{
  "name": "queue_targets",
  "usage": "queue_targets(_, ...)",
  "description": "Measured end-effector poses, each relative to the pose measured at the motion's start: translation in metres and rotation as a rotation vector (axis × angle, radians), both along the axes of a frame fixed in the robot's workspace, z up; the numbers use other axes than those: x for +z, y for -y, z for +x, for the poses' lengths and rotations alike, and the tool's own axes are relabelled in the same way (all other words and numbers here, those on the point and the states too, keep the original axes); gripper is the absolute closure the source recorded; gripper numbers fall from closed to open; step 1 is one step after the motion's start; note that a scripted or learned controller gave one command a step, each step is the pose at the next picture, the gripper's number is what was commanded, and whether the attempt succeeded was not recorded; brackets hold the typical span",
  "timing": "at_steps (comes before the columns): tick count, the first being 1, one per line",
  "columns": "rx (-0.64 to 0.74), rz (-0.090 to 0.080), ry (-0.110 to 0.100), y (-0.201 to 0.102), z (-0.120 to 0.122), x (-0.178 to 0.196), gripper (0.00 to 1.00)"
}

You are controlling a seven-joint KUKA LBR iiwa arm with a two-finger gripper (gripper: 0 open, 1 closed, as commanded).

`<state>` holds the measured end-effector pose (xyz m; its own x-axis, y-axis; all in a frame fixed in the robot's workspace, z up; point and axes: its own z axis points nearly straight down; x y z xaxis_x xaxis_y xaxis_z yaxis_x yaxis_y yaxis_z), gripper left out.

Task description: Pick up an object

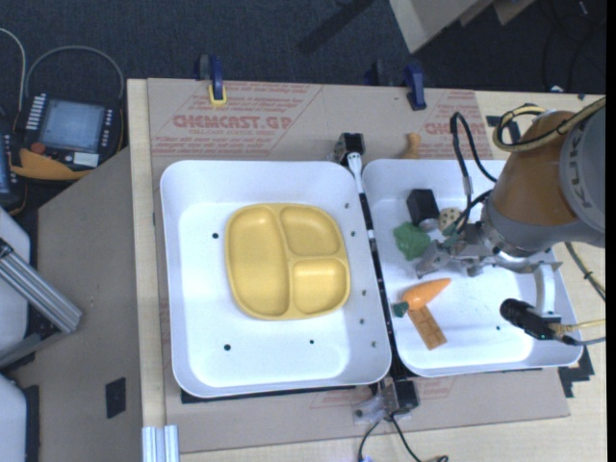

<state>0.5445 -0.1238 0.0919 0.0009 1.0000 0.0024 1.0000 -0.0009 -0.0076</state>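
At the near side of the right bin (pixel 481 354) lies a flat tan stick (pixel 428 328), and just beyond it an orange carrot (pixel 424 293) with a green tip, angled up toward the arm. Farther in, the gripper (pixel 460 255) hangs low over the bin floor, right of a green object (pixel 413 240); whether its fingers are spread or closed cannot be told from here. Behind sit a small pale die (pixel 449 221) and a black block (pixel 422 204). The left bin (pixel 192 287) holds a yellow divided plate (pixel 287 259)
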Motion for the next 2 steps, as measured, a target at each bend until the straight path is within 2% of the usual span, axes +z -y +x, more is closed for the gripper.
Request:
queue_targets(1,-0.001,-0.003,0.008,0.001,0.002,0.014,1.0)
queue_targets(2,0.002,-0.004,0.015,-0.001,0.01,0.076,1.0)
